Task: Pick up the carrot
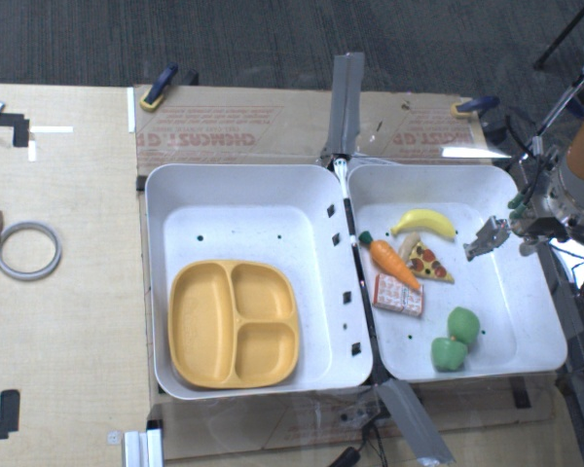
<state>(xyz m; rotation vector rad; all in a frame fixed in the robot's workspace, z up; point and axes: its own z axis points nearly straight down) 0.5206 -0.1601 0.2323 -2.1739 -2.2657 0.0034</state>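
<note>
We see the carrot (392,262) near the right bin's (535,348) left wall, its tip touching the red box (398,296) with the pizza slice (429,262) just beside; our tool (487,237) hangs apart to its right, released, so a descent could snag those neighbours instead.

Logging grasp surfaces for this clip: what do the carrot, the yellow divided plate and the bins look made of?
The orange carrot with a green top looks like smooth moulded plastic, a toy: uniform colour, no texture. The yellow three-compartment plate seems matte plastic with rounded, moulded dividers. The two shallow white bins look like thin formed plastic with a slight sheen, though the material stays uncertain.
</note>
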